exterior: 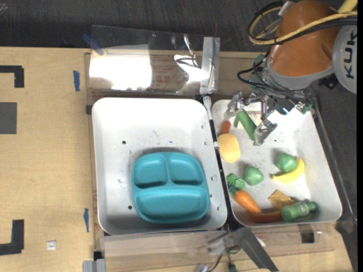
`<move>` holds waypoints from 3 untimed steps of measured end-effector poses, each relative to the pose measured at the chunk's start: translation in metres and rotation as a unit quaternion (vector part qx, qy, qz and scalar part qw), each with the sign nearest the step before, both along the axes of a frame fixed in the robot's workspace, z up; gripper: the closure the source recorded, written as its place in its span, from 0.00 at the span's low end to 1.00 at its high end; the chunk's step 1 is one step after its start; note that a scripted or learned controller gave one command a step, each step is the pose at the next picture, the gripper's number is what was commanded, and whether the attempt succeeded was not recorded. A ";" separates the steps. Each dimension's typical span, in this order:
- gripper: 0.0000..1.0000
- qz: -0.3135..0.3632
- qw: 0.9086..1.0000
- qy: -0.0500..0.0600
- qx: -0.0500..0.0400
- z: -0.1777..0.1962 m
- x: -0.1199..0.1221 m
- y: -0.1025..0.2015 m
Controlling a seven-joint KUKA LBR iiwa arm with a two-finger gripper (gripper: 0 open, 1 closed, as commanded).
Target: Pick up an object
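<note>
Near the front of the right bin (326,152) lies a green bottle (298,209); at the far left, the gripper (252,123) is clenched on a green toy (245,121).

The arm's gripper (253,122) hangs over the far left part of the right bin (326,169), with a green oblong piece (245,121) between its fingers. Just below sits a pale yellow round fruit (229,148) against the bin's left edge. A green pepper (253,175), a banana (290,173), a carrot (247,200) and a green bottle (298,209) lie toward the near edge. The left bin (113,123) carries 1 teal divided tray (169,187) near its near edge
</note>
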State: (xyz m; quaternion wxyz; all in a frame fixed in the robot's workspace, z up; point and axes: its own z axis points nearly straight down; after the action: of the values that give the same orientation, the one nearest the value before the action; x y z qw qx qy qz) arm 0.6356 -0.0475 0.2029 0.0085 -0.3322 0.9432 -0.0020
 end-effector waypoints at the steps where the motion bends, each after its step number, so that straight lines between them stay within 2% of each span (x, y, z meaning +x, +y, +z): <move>1: 1.00 -0.049 0.999 0.001 0.001 0.076 0.016 0.006; 2: 1.00 -0.082 0.997 0.007 0.001 0.051 0.023 -0.032; 3: 1.00 -0.005 1.000 0.003 0.000 0.067 0.033 -0.042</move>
State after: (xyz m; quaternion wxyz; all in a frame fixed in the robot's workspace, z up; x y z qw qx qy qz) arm 0.6685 -0.0899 0.2700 0.0055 -0.3274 0.9449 -0.0012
